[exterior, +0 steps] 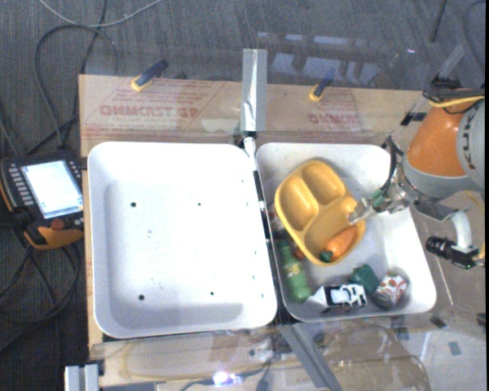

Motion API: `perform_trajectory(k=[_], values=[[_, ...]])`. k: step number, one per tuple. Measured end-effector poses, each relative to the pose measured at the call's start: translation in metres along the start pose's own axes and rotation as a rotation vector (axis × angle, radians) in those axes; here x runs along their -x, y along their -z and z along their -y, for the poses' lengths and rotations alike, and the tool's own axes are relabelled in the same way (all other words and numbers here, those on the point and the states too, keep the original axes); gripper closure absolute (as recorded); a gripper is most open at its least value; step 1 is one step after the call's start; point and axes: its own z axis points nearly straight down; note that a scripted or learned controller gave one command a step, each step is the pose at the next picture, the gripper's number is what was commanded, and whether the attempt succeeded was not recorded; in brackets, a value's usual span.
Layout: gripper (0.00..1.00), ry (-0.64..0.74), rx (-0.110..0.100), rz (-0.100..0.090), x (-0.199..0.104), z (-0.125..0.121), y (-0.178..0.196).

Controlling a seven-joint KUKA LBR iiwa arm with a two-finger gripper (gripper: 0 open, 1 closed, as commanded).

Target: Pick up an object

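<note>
Tool (360, 212) sits at the yellow divided plastic dish's (314, 198) right rim, grip unclear; it's light, stiff, slick, so pinch the rim.

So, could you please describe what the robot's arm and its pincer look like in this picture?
The arm is a rounded grey body with a broad orange band above the wrist. From it, a slim metallic pincer extends, pale silver with a small green part near its base. A short white-and-black attachment with a dark tip sits beside the wrist.
</note>
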Motion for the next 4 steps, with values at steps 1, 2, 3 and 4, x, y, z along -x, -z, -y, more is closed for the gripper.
perform_trajectory(k=[1,2,3,4], values=[[0.00,0.001,0.001,0.000,-0.001,-0.001,0.000],[1.00,0.001,-0.002,-0.003,-0.001,-0.001,0.006],[0.00,0.001,-0.002,-0.004,-0.001,-0.001,0.006],[0.00,0.038,-0.002,-0.006,-0.027,0.007,-0.008]])
